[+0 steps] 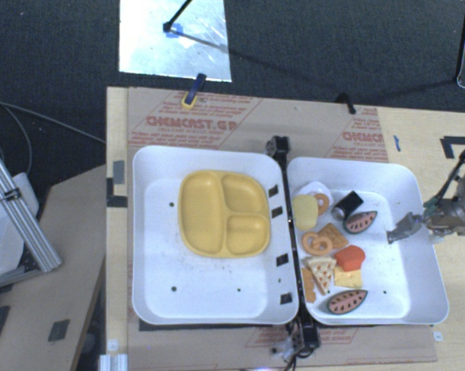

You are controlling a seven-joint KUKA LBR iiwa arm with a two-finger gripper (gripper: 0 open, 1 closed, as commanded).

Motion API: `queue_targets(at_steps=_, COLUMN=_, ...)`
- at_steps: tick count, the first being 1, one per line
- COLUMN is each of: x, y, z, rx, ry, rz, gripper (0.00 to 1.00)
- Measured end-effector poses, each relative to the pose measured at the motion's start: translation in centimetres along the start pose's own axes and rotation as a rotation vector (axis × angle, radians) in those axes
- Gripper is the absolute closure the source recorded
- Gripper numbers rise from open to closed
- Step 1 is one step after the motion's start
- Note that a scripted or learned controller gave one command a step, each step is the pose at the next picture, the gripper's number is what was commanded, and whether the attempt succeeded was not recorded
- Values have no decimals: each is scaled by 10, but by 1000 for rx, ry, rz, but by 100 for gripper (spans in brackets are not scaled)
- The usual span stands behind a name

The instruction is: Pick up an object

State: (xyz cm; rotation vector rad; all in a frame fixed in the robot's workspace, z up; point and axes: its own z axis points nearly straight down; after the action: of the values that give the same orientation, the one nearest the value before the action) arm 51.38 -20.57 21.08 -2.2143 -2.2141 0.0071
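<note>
A: What is the hand (402, 227) doing?

B: It hangs over the right side of the right bin (423, 294). I can't tell if it is gripping or let go. I see nothing in it, so I think it is getting ready to pick.

A: What is closest to it?

B: A watermelon slice (361, 221), dark with a red middle, lying flat just beside the hand. A black block (349, 202) touches it.

A: And further off?

B: A red piece (351, 257) on a yellow cheese block (349, 278), pretzels (317, 242), and another watermelon slice (345, 300). Past them is the yellow plate (223, 213) in the other bin (160, 285).

A: What next?

B: I think it must move over the slice and go down.
</note>
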Motion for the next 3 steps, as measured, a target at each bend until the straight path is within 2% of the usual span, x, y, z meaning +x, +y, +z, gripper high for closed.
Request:
queue_targets(at_steps=1, x=-1, y=-30, z=-243, rx=-31, ry=-12, rz=-5, gripper=0)
queue_targets(at_steps=2, x=14, y=-29, z=-36, rx=2, ry=1, rz=-2, gripper=0)
queue_targets(at_steps=3, x=9, y=-28, z=97, rx=-3, ry=-1, rz=-1, gripper=0)
